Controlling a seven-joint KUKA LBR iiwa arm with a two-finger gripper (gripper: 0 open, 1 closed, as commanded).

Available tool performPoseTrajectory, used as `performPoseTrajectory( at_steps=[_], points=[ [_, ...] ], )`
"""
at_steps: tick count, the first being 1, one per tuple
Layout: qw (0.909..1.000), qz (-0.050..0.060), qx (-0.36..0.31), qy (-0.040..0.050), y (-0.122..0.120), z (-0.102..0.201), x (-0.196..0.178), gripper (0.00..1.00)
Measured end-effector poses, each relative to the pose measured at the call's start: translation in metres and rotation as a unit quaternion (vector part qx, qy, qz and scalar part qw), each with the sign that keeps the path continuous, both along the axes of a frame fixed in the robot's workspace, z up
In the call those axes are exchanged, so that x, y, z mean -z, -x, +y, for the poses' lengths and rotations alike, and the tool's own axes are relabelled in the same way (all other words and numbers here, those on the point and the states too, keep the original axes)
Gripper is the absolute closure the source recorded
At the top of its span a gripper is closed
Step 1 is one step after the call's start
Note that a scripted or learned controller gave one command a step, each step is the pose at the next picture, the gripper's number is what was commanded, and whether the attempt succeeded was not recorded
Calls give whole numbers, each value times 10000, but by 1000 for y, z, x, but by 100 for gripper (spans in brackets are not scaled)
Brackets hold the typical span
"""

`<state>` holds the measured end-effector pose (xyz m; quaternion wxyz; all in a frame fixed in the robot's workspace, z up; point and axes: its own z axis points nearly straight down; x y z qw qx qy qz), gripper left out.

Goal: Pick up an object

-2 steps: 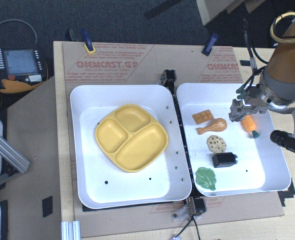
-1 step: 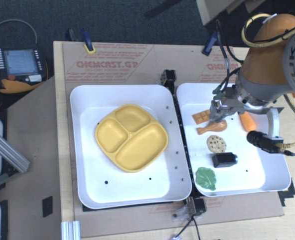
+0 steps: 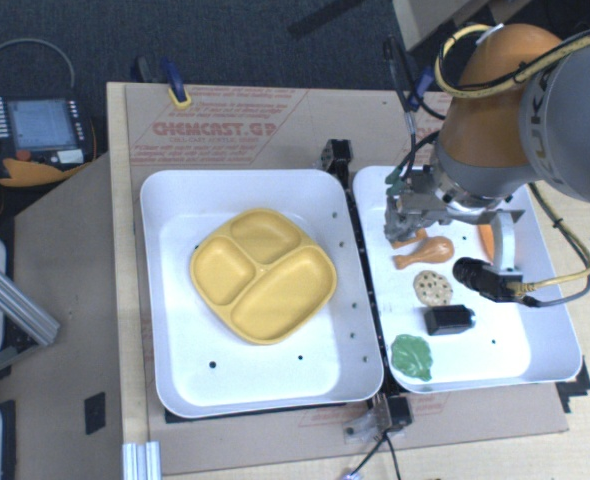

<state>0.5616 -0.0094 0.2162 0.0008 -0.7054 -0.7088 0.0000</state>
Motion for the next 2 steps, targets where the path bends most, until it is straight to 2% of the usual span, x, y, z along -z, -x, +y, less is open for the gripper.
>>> performPoseTrajectory(
  at_steps=[2],
  points=[
    [10000, -21, 1, 1, -13, 92, -15, 100]
  ],
)
